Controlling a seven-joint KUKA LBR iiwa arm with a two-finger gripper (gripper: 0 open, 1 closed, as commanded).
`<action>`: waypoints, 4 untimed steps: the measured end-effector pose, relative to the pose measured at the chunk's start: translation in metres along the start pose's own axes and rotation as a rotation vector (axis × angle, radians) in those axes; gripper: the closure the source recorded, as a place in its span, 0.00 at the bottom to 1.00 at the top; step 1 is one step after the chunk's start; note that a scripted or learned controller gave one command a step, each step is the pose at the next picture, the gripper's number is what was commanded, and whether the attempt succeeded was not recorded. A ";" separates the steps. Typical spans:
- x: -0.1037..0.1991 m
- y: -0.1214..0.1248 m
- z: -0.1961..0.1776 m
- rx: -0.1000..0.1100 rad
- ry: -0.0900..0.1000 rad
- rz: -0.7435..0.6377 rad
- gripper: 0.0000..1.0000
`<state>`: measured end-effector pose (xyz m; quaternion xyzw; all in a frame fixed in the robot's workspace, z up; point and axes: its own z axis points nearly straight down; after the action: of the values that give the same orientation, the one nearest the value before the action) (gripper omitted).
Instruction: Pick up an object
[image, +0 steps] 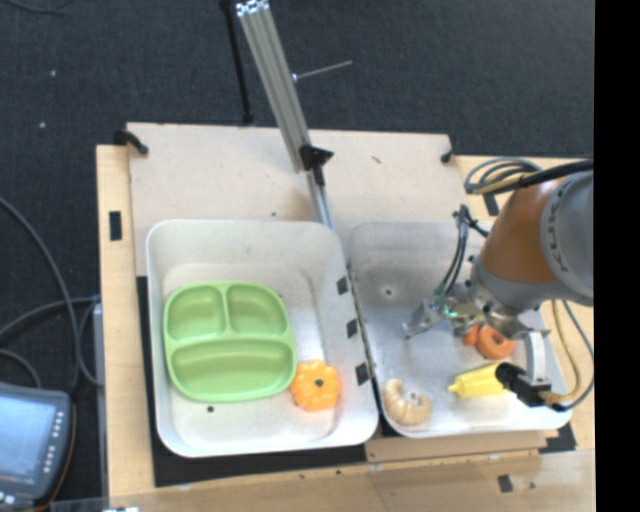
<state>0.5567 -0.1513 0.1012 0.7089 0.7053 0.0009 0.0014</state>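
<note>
Glossy green plastic tray in smooth white plastic bin

A single fixed camera hangs above the pale wooden tabletop and looks down at a slant, far enough back to take in both shallow white plastic bins, with dark carpeted floor beyond the far edge.

A tan bench bears two white bins, side by side.
</note>
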 end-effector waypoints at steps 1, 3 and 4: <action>0.000 0.000 0.000 -0.001 0.000 0.002 0.00; 0.000 0.000 0.000 -0.001 0.000 0.004 0.00; 0.000 0.000 0.000 -0.002 -0.001 0.005 0.00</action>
<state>0.5568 -0.1513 0.1013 0.7108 0.7034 0.0012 0.0021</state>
